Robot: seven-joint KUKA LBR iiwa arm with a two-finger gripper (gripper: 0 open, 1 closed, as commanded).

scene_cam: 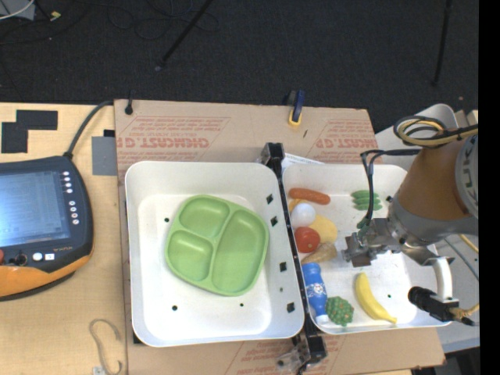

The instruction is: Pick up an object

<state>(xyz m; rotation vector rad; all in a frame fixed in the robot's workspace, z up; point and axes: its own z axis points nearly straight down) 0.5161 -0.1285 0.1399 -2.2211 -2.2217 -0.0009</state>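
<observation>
Yellow banana [373, 298] lies just below the gripper [358, 251] in the right bin [406, 283]; finger state cannot be told.

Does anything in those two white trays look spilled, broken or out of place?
Nothing looks spilled or broken. The green divided plate sits a little askew, alone in the left tray. All the toy food, including the banana and blue bottle, is crowded in the right tray.
</observation>
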